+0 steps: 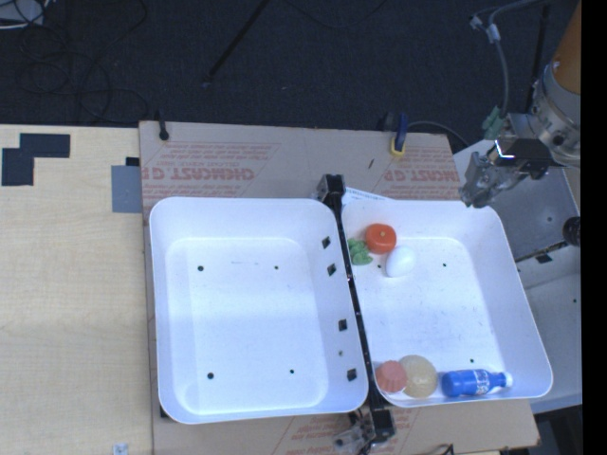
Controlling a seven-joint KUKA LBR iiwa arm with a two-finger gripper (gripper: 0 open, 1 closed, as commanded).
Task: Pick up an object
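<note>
The right bin (493,282) holds an orange-red round object (380,237), a white egg-shaped object (399,263) just below it, and a green piece (359,250) at the bin's left wall. Along its near edge lie a pink ball (391,376), a pale yellow ball (418,375) and a blue bottle (473,382) on its side. My gripper (477,183) hangs at the bin's far right corner, above and beyond the rim, well away from all the objects. Nothing shows between its fingers.
The left bin (171,254) sits beside the right one, with a black divider strip (343,292) between them. Both rest on a cardboard sheet (247,164). Cables and the arm's wrist (560,112) occupy the upper right.
</note>
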